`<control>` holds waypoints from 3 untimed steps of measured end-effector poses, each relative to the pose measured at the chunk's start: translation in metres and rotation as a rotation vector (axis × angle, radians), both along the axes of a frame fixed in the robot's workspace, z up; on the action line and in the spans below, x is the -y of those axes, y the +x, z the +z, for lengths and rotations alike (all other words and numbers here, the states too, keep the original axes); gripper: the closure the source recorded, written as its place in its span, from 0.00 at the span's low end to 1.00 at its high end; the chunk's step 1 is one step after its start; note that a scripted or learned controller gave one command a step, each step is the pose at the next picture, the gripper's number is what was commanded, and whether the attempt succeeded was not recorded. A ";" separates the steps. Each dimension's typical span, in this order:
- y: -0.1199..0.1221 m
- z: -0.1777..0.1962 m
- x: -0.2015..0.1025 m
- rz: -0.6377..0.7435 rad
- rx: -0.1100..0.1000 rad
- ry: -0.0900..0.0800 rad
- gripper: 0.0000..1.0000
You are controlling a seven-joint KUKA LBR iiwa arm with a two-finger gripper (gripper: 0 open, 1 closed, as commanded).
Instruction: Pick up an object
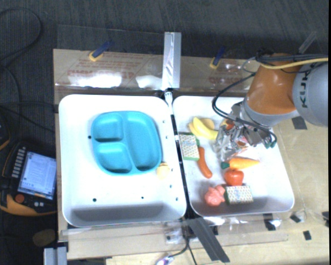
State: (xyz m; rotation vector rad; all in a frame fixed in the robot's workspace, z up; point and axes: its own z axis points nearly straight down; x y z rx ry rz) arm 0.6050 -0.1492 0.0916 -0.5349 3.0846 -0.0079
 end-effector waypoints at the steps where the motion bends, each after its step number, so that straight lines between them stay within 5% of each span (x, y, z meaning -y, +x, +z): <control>1: 0.039 -0.001 0.072 -0.078 0.004 0.002 1.00; 2: 0.065 0.021 0.073 -0.560 -0.005 0.007 1.00; 3: 0.055 0.024 0.074 -0.687 -0.006 0.009 1.00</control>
